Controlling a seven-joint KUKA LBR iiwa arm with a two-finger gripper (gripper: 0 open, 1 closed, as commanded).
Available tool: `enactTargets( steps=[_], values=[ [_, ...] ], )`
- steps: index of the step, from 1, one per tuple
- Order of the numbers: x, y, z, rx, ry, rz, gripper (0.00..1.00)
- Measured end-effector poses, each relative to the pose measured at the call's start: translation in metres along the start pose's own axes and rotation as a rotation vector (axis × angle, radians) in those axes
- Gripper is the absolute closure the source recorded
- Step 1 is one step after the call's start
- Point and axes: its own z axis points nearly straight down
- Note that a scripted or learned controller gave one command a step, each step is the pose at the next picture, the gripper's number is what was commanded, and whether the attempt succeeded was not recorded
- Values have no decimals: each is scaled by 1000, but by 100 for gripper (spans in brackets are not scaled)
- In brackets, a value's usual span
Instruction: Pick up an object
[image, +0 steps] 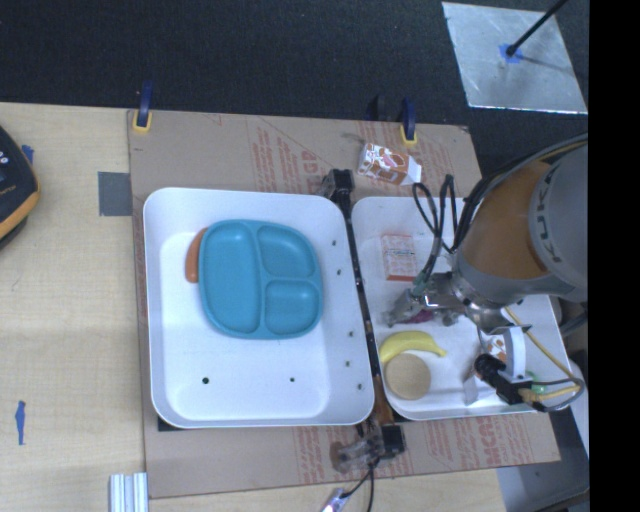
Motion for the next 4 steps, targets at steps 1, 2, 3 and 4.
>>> enactTargets(
  steps=[1, 2, 3, 4],
  values=[
    [-1, 0, 4, 1, 1, 0, 0],
    [-3, 20, 3, -2, 0, 0, 0],
    [-3, 20, -7, -1, -1, -3, 100],
    [18, 79, -98, -4, 1, 1, 100]
  ],
)
